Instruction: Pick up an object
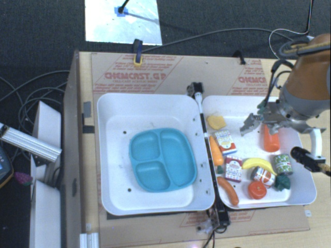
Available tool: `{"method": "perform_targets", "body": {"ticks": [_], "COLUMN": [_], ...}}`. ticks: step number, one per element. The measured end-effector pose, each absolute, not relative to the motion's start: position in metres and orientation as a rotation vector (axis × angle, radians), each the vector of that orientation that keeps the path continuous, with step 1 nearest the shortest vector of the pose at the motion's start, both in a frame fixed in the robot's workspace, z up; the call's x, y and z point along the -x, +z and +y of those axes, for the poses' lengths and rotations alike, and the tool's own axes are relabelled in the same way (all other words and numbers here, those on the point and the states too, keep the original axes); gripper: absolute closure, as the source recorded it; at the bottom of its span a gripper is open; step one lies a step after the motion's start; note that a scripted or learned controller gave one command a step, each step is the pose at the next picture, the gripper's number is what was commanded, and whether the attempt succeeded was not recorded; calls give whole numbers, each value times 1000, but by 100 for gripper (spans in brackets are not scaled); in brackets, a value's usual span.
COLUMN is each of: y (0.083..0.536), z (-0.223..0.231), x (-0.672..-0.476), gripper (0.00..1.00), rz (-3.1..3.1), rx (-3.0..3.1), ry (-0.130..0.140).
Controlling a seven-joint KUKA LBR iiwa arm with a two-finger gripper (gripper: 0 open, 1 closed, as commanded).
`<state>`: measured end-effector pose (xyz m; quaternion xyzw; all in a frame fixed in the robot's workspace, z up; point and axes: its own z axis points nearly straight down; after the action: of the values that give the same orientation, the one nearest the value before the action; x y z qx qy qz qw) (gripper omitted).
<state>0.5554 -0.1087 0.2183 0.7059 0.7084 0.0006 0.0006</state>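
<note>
From above, the bench (pixel 170 68) carries two white bins side by side. The left bin (pixel 116 118) holds a blue divided plate (pixel 163 159). The right bin (pixel 305 190) is crowded with toy food — a yellow lump (pixel 216 122) near its top left corner, a carrot (pixel 216 150) along the divider, two small cartons (pixel 225 141) (pixel 234 169), a sausage (pixel 229 190), a banana (pixel 258 164), a tomato (pixel 257 189), a can (pixel 283 164) and an orange bottle (pixel 271 138).

The arm (pixel 307 81) comes in from the right, and its end effector (pixel 251 124) hangs over the upper part of the right bin, just left of the orange bottle. Its fingers (pixel 245 128) look spread apart, with nothing between them — all the items lie in the bin.
</note>
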Motion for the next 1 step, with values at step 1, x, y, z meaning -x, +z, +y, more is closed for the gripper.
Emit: {"method": "perform_targets", "body": {"ticks": [1], "y": [249], "z": [-165], "x": [-578], "gripper": [0], "rz": [2220], "rx": [-2217], "ry": [1]}}
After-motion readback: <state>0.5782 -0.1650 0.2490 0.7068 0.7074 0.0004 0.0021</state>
